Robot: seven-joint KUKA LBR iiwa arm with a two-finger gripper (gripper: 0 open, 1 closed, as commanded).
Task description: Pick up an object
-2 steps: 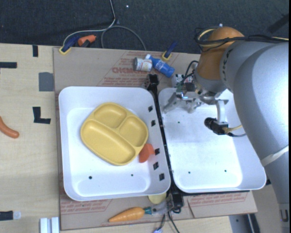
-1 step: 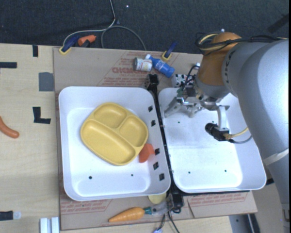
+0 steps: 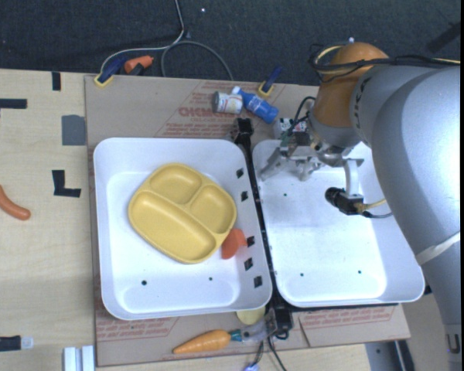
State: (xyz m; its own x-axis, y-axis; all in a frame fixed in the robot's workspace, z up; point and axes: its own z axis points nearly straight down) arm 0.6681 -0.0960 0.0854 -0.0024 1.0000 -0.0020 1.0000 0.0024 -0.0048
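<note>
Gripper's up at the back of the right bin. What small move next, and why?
Probably shift the gripper left across the divider toward the small orange-red piece beside the yellow divided plate in the left bin. The pickable things I can see lie there, and that piece looks easier to pinch.

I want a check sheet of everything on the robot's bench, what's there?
Surface: cardboard-covered bench with left bin and right bin side by side.
Job's things: yellow divided plate and small orange piece in the left bin.
Clutter: toy carrot by the front edge; blue-and-white bottle behind the bins; sausage far left.
Grippers: gripper over the right bin's back corner, nothing seen between its fingers.
Cables: black cable behind the bench.
Surroundings: dark floor.
</note>
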